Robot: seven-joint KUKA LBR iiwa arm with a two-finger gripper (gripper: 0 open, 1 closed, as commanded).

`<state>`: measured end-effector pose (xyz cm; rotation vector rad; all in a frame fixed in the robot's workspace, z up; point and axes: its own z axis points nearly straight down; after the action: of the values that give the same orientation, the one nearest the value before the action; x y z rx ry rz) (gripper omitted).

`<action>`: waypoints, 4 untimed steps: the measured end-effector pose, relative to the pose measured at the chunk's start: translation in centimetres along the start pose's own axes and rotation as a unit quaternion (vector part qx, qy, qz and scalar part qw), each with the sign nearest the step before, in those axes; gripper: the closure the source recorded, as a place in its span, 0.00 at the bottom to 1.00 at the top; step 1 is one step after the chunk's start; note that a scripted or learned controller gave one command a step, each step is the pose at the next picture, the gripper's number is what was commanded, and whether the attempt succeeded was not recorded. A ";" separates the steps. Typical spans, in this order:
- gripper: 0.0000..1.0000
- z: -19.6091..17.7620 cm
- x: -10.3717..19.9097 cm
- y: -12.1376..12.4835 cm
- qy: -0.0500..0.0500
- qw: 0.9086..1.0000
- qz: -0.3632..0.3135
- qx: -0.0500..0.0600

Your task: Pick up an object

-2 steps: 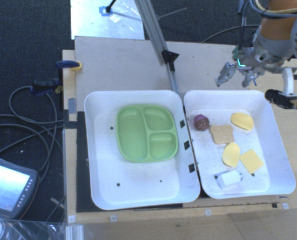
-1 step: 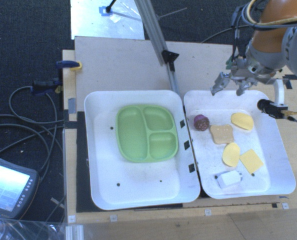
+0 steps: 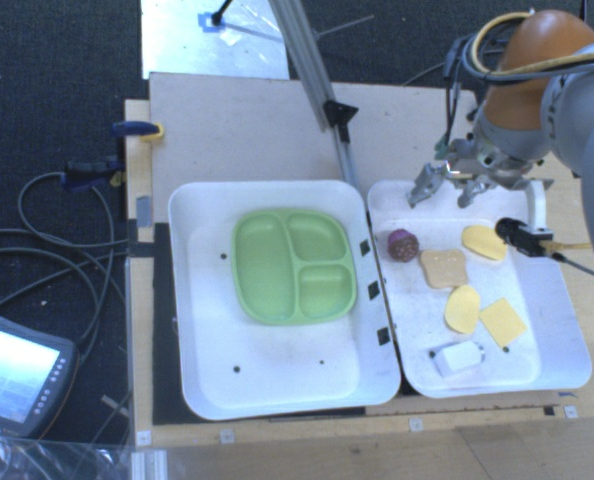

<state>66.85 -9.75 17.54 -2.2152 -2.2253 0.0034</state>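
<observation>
Camera view: the gripper [image 3: 445, 186] hangs over the far edge of the right bin [image 3: 557, 298], fingers spread apart with nothing between them. The nearest thing, a dark red ball [image 3: 403, 244], lies just toward the bin's near edge, beside the toast [image 3: 444, 267].

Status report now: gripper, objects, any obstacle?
Gripper open, holding nothing, above right bin's far edge. Nearest: dark red ball, toast. Nothing between.
</observation>
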 end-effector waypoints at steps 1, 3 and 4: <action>0.00 6.3 0.0 -0.2 0.000 1.000 0.001 0.001; 1.00 -0.5 0.8 1.0 0.000 1.000 -0.002 -0.006; 1.00 -5.5 0.4 0.3 0.000 1.000 0.001 -0.005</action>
<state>67.17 -9.36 23.05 -2.2222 -2.2291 -0.0072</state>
